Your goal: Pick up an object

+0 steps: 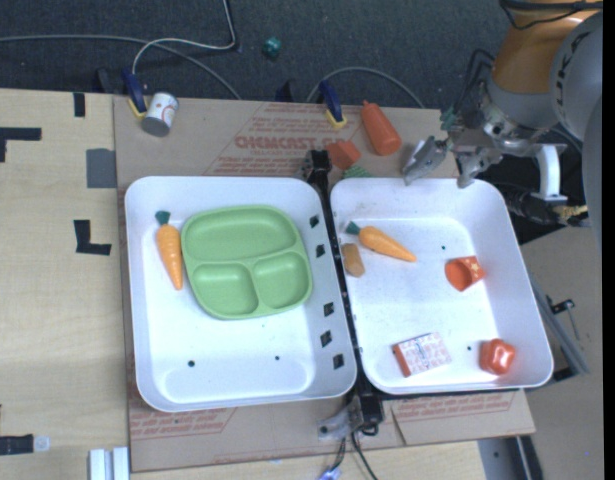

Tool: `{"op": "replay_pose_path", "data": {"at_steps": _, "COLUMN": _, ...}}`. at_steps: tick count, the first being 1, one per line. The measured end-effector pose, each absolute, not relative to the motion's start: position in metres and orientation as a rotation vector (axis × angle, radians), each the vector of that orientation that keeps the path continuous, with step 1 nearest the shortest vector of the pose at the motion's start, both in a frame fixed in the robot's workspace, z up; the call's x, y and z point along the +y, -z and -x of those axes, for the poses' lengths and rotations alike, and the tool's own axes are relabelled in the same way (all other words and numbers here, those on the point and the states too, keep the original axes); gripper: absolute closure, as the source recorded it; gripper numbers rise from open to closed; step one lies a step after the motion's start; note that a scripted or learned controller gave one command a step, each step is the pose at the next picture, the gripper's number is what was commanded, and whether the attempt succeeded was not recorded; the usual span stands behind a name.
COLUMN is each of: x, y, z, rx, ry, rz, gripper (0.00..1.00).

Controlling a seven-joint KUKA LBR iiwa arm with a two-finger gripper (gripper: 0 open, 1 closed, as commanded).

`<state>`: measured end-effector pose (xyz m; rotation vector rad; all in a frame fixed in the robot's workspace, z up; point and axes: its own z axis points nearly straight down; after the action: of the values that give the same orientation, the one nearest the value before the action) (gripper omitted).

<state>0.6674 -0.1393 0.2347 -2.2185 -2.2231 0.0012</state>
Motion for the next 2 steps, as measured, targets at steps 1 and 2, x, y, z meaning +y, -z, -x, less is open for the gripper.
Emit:
{"op": "replay_pose_path", "data": {"at_steps": 1, "x": -0.099, "y": -0.102, "z": -0.668, "rx": -2.223, "ry": 0.0, "rz": 2.219, "gripper": 0.0}}
{"op": "replay_pose_path", "data": {"at_steps": 2, "x": -0.112, "y": -0.086, "z": -0.669, "rx": -2.223, "ry": -0.001, "rz": 2.22, "gripper": 0.0}}
